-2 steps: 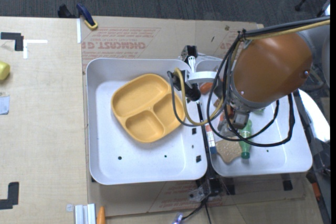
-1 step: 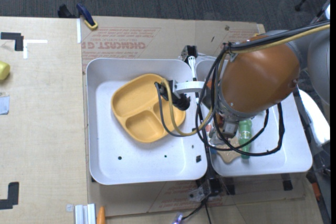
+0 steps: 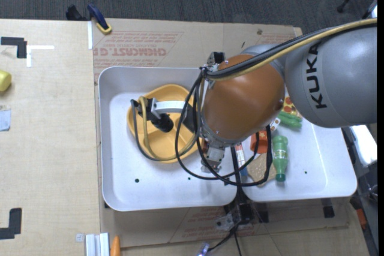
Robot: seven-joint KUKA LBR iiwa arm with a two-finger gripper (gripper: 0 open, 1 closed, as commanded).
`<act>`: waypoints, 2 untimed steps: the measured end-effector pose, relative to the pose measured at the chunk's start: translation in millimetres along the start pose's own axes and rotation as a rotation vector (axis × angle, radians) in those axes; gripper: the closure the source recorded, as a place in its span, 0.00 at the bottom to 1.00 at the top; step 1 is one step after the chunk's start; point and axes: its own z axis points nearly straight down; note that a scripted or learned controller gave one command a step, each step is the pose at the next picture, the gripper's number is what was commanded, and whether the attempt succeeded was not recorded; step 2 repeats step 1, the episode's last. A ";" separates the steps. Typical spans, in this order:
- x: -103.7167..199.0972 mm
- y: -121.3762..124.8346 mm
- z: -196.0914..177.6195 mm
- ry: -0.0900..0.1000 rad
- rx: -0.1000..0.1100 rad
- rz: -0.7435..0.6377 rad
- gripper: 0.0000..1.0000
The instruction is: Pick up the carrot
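The gripper (image 3: pixel 211 160) hangs low over the seam between the two bins, tucked under the orange wrist; whether it is open or closed cannot be told. Left of it, a yellow bowl (image 3: pixel 165 98) sits in the left bin (image 3: pixel 107 147). The carrot (image 3: pixel 261 142), partly hidden, lies in the right bin (image 3: pixel 336 172) beside a green bottle (image 3: pixel 279 156).

carrot (image 3: pixel 261 142) | orange, small part visible | right bin (image 3: pixel 313 156), left side
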 end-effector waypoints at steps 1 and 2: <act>0.2 0.2 -0.1 0.000 0.000 0.000 0.00; 0.2 0.2 -0.1 0.000 0.000 0.000 0.00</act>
